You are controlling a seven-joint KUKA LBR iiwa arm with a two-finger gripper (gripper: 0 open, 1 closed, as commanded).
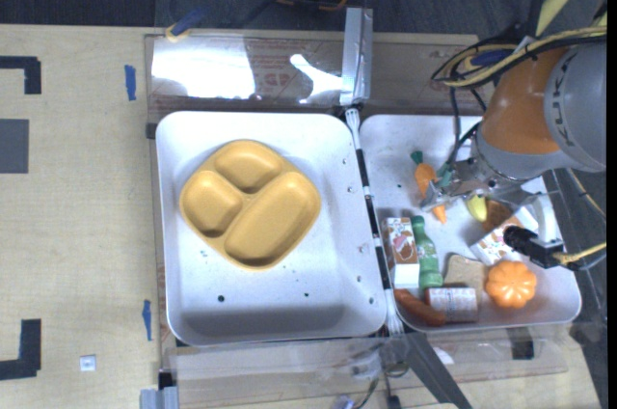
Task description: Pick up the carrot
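Note:
A small orange carrot (424,174) with a green top lies in the right bin (390,142), near its upper middle. A second orange bit (440,213) shows just below the fingers. My gripper (445,190) hangs low over the bin, right beside the carrot on its right and slightly below it. The grey arm with its orange band (525,118) comes in from the right above it.
The right bin also holds a small orange pumpkin (510,283), a green bottle (424,255), a slice of bread (465,273), a yellow item (477,207), packets and a red pepper (416,306). A yellow sectioned plate (250,202) sits in the left bin (183,301).

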